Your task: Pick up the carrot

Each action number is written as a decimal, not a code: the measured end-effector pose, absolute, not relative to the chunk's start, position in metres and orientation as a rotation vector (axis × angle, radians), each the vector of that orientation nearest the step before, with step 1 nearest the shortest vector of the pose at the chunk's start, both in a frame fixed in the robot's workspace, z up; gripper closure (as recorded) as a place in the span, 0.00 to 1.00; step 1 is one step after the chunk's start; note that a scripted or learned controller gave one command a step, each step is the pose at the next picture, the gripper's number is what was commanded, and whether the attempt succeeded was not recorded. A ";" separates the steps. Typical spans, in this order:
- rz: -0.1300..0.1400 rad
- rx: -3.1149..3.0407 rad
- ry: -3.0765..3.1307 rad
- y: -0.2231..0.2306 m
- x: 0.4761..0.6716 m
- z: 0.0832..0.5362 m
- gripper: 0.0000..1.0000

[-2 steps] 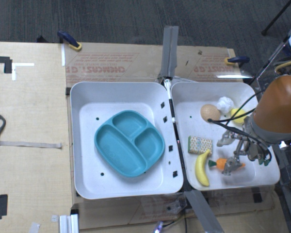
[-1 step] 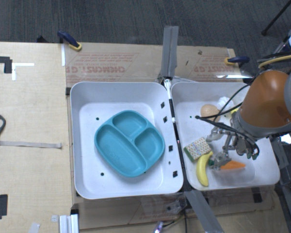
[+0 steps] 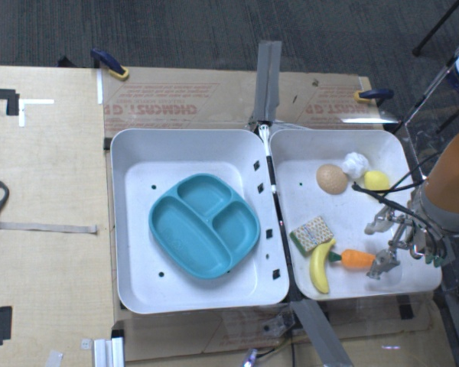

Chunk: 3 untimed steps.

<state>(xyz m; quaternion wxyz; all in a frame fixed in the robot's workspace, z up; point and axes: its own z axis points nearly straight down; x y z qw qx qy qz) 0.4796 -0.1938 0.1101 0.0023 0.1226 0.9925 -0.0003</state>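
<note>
The carrot [image 3: 357, 259], short and orange with a green stub at its left end, lies on the floor of the right bin [image 3: 291, 197] near the front. My gripper [image 3: 379, 246] hangs low over the bin's right side, just right of the carrot. It is open, and its lower finger [image 3: 382, 266] sits right beside the carrot's thick end. Nothing is between the fingers.
A banana [image 3: 320, 266] and a green-edged sponge [image 3: 313, 233] lie just left of the carrot. A brown egg [image 3: 332, 179], a white crumpled object [image 3: 355, 163] and a lemon [image 3: 376, 180] sit at the bin's back. The left bin [image 3: 130, 228] holds a blue divided plate [image 3: 205, 225].
</note>
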 end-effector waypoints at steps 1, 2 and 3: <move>0.001 0.414 3.110 -0.155 0.480 0.093 0.00; -0.002 0.407 3.105 -0.155 0.482 0.103 1.00; 0.000 0.755 3.044 -0.095 0.513 0.233 1.00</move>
